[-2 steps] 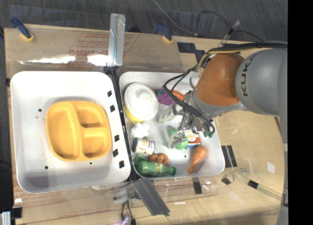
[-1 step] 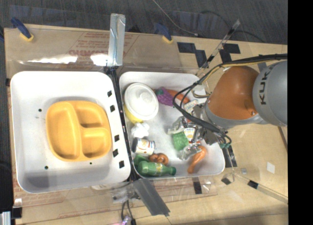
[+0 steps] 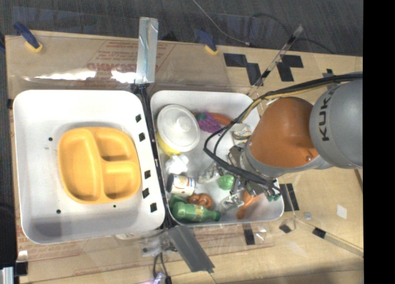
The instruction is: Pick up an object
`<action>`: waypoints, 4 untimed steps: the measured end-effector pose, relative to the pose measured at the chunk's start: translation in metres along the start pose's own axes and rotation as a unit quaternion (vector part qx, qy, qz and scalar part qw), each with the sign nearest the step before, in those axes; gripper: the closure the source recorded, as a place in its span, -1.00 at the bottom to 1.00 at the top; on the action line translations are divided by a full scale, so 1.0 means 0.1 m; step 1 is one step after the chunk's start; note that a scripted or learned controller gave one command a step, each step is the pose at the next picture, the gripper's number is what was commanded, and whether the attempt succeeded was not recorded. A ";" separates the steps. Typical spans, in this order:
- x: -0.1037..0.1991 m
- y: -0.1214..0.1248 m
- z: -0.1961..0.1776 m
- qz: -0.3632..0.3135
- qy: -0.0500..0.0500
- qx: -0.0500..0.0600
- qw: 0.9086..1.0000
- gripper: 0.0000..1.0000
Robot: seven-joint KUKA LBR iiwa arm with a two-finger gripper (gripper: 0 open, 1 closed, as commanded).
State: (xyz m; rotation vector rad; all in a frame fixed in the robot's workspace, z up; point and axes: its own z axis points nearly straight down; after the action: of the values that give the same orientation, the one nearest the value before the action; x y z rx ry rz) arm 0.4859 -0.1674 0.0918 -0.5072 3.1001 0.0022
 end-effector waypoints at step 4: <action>-0.01 -0.42 -0.11 -0.076 -0.002 0.001 0.997 1.00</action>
State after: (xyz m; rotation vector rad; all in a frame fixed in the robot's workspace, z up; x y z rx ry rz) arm 0.5005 -0.2066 0.1031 -0.7414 3.0491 0.0000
